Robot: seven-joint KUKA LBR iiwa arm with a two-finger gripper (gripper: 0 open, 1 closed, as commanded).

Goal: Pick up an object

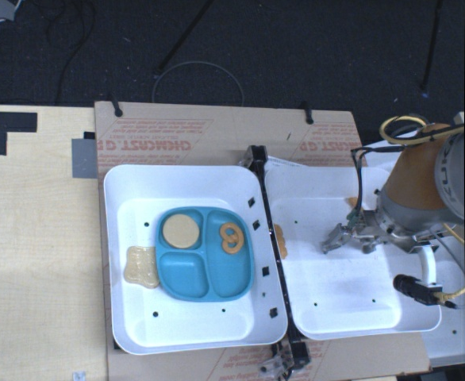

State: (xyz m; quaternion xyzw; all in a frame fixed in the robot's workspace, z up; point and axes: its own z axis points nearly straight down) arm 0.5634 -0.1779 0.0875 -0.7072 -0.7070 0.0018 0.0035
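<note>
From above, the blue plate (203, 254) sits in the left bin (137, 182), a round cracker (180, 231) in its upper-left section and a pretzel (232, 238) in its upper-right one. A pale toast-shaped piece (141, 266) lies touching the plate's left edge. Right of the plate, past the divider, a small tan item (281, 242) rests against the right bin's (336, 324) left wall. The gripper (345, 237) hangs low over that bin, how wide I cannot tell.
</note>
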